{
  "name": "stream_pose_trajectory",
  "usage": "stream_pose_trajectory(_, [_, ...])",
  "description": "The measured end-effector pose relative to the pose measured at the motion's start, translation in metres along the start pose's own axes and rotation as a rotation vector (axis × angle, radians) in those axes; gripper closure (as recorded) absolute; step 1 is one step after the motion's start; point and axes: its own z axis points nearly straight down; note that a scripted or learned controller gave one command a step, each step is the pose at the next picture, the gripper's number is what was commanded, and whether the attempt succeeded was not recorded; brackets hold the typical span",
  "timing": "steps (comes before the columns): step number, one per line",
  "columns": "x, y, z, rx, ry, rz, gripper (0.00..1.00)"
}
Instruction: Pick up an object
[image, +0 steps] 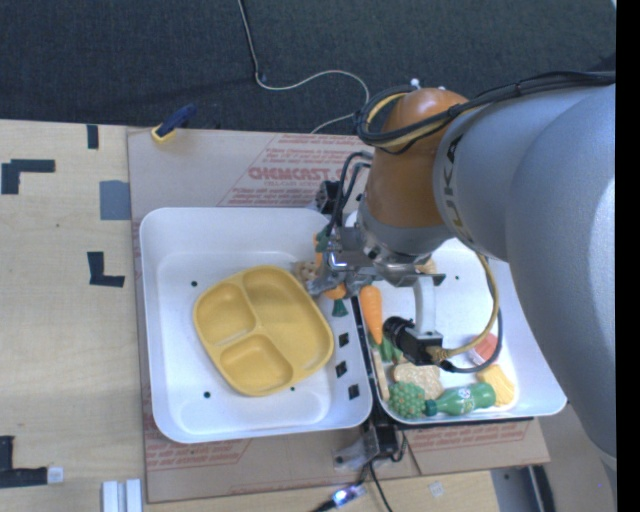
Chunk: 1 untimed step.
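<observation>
While the gripper (335, 268) is being held over the bins' shared rim, the carrot (371, 312) is lying in the right bin (535, 385); its long axis is running twelve to six.

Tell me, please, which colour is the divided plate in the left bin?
The divided plate is yellow, plain without pattern. The camera view shows it clearly.

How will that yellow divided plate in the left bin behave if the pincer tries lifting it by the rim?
The yellow divided plate looks like moulded plastic, so probably stiff and light. It is wide and shallow: gripped at one edge, it would likely tilt or swing. Its glossy surface may slip. Lying flat in the left bin, it should slide rather than roll.
</observation>
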Motion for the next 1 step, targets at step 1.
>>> stream_pose_trajectory(1, [0.0016, -0.0066, 0.0033, 0.001, -0.001, 0.002, 1.0])
